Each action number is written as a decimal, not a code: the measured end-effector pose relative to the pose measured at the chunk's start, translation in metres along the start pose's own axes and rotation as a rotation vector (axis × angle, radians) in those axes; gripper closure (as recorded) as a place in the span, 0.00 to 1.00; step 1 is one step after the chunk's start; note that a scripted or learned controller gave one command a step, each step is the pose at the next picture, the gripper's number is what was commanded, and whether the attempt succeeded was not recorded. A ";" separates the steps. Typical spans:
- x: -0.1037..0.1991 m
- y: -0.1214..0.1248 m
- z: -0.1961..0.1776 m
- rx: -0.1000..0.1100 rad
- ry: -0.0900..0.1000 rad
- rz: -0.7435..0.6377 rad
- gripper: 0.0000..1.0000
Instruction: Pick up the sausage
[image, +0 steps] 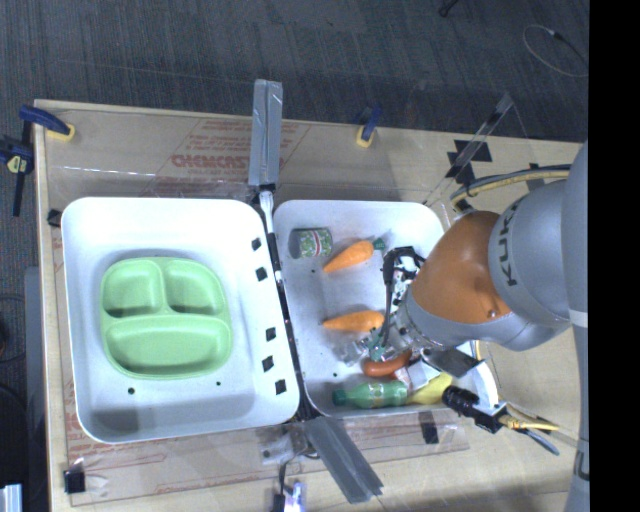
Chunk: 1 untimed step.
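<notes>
The sausage (386, 366), reddish-brown and short, lies near the front of the right bin (330, 215). It sits just behind a green bottle (370, 395). My gripper (379, 347) points down right over the sausage's left end, touching or nearly touching it. The orange wrist band and the grey arm cover the bin's right side.
Two orange carrots (352, 257) (352, 321) and a small green-labelled can (311, 242) lie in the right bin behind the gripper. A yellow banana (432, 390) sits by the bottle. The left bin (85, 400) holds a green divided tray (165, 316).
</notes>
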<state>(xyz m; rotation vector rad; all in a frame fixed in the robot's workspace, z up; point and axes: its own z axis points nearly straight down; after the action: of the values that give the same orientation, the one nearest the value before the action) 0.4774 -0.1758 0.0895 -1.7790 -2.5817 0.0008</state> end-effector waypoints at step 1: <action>0.083 0.032 -0.100 -0.001 -0.004 -0.190 1.00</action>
<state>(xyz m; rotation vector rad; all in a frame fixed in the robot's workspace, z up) 0.4782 -0.0867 0.1901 -1.5282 -2.7419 0.0017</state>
